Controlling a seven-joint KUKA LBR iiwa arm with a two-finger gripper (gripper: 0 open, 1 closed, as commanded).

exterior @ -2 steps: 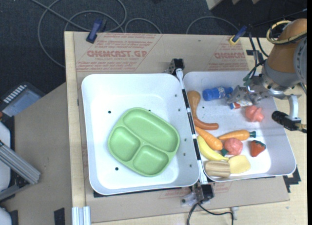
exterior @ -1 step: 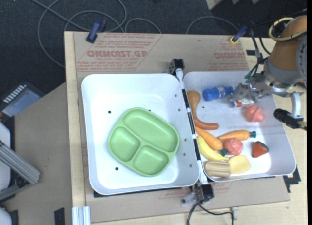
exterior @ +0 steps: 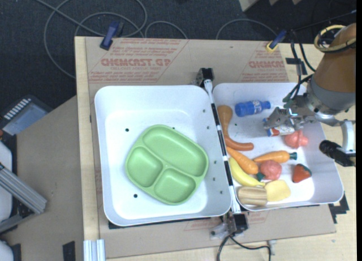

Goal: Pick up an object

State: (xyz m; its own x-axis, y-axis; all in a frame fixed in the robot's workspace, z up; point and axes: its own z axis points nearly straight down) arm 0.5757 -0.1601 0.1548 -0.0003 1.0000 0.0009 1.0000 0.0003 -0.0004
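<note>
So the gripper (exterior: 281,120) is parked low over the right white bin (exterior: 328,189), up in its far half; whether anything is actually pinched can't be told, the tip is just a grey blur from this angle. A small red-and-white item (exterior: 273,132) is seen right under it, touching or nearly so, too small to be identified. Just right of that, a pink lumpy toy (exterior: 296,138) is sitting beside the gripper tip.

The rest is placed relative to that gripper. A blue plastic bottle (exterior: 252,107) is lying on its side just to the left and a bit farther back. Left of it, near the bin's inner wall, a tan curved piece (exterior: 225,116) is found, with an orange-red sausage-like toy (exterior: 239,144) below. Nearer the camera, an orange carrot with a teal top (exterior: 275,156) is laid across the bin, with a pink-red round fruit (exterior: 271,169) and a red strawberry (exterior: 301,172) just past it. A yellow banana (exterior: 242,174), a pale yellow block (exterior: 277,190) and a brown-and-cream bread-like piece (exterior: 251,196) are bunched at the near edge.

Well apart to the left, a green three-compartment plastic tray (exterior: 165,164) is resting in the left white bin (exterior: 113,118). The arm's orange band (exterior: 336,67) is seen up at the right.
</note>
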